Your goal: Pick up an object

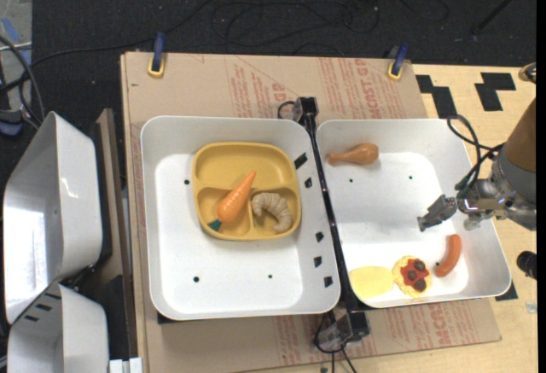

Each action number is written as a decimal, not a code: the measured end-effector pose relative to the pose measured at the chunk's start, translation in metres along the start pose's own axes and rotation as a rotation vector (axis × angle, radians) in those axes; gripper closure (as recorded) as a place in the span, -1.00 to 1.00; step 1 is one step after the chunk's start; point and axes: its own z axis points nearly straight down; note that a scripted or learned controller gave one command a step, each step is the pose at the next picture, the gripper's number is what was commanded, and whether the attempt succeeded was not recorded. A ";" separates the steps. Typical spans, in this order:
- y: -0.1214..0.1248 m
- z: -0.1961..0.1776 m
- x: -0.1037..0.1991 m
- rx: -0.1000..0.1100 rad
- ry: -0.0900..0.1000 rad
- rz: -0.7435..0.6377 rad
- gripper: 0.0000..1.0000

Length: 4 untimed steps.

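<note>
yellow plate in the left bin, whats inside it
The yellow plate holds an orange carrot lying across its divider and a pale shrimp in the lower right compartment. Whatever lies under the carrot is covered.

Red sausage [450,255] lying tilted in right bin [388,136], front-right corner, ungrasped.

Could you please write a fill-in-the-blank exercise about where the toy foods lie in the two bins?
1. The toy carrot lies on the yellow ____, in the left bin.
2. The toy drumstick lies in the ____ bin.
3. Beside the carrot, on the same plate, lies a toy ____.
4. The end effector hangs over the right bin, just above the toy ____.

Missing words: plate; right; shrimp; sausage
</note>
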 end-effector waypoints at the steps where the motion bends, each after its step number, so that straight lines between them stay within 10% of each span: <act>1: 0.003 -0.007 0.001 -0.013 -0.003 -0.004 -1.00; 3: 0.009 0.094 0.008 -0.009 -0.001 -0.002 -1.00; 4: 0.010 0.081 0.008 -0.015 -0.003 -0.002 1.00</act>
